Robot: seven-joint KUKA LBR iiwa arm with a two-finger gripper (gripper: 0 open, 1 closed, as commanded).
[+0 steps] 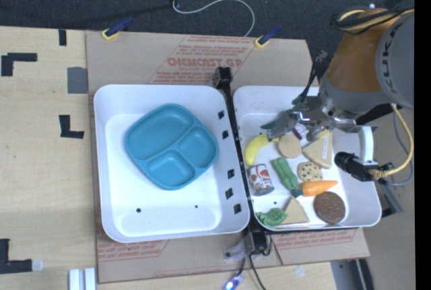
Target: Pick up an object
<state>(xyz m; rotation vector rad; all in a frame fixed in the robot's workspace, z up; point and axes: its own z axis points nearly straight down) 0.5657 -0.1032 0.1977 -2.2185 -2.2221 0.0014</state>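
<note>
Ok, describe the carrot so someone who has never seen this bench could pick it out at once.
Start at the right-hand white bin, the one crowded with toy food, and go to its lower right part. The carrot lies there roughly level, just above the round brown patty and below the speckled cookie. It is the bin's one bright orange piece, long and tapering to a point.

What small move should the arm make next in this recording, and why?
Probably a short descent onto one item. The gripper sits over the upper part of the right bin, just above the round tan cookie and beside the banana. Nothing is visibly held, and the toy foods lie closely packed, so lowering straight onto the cookie seems the likeliest step.
</note>
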